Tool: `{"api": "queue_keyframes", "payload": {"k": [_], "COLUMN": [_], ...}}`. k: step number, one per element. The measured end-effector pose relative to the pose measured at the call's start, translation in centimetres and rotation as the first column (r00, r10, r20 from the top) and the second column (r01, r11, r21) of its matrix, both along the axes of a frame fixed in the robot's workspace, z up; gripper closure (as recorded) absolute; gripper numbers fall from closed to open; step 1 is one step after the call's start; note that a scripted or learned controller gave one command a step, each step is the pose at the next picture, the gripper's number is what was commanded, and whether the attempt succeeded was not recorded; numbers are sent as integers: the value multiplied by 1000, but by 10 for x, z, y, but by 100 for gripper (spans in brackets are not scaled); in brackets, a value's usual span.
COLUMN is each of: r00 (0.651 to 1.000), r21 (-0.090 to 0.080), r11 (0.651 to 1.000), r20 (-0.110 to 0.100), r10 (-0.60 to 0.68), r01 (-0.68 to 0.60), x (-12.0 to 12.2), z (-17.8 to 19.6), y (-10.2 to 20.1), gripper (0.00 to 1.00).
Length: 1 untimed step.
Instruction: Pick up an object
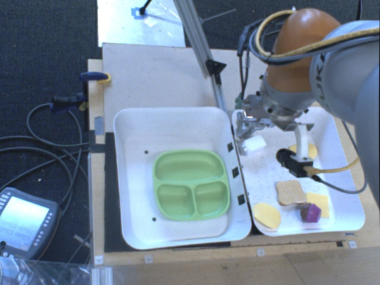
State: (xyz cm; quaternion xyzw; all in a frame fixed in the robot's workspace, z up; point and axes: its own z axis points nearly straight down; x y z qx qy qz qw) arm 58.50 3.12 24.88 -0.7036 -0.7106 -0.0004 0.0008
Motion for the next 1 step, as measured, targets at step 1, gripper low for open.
{"api": "queue_keyframes", "payload": {"k": [1], "r00": [1000], "r21": [-1], "r11": [1000], "r20": [2], "r10": [0], "r01": [0], "x": [12], "z": [-14], "y": [42], "gripper": [100]}}
